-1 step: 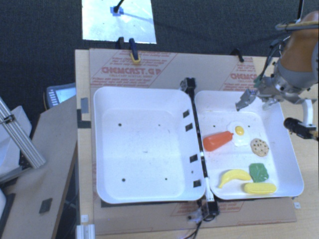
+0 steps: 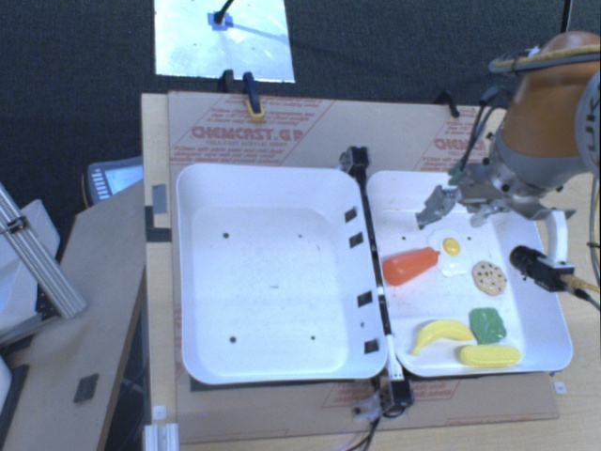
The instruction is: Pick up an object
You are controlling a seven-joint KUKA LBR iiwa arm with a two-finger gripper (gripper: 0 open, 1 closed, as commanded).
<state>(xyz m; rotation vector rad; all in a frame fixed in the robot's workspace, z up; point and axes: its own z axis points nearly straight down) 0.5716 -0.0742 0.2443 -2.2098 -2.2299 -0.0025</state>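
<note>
The right bin (image 2: 562, 346) holds several toy foods. An orange carrot (image 2: 410, 265) lies by the divider, with a fried egg (image 2: 452, 249) and a round cookie (image 2: 488, 277) to its right. Near the front edge are a yellow banana (image 2: 441, 333), a green piece (image 2: 487, 324) and a yellow corn cob (image 2: 489, 354). My gripper (image 2: 460, 210) hangs over the back of this bin, just above and behind the egg. Its grey fingers (image 2: 435, 205) are spread open and hold nothing.
The left bin (image 2: 188, 280) sits beside the right one, with black clips (image 2: 357, 241) along the shared rim. The grey and orange arm (image 2: 549, 111) comes in from the upper right. A black part (image 2: 535, 268) on it hangs over the right bin's right side.
</note>
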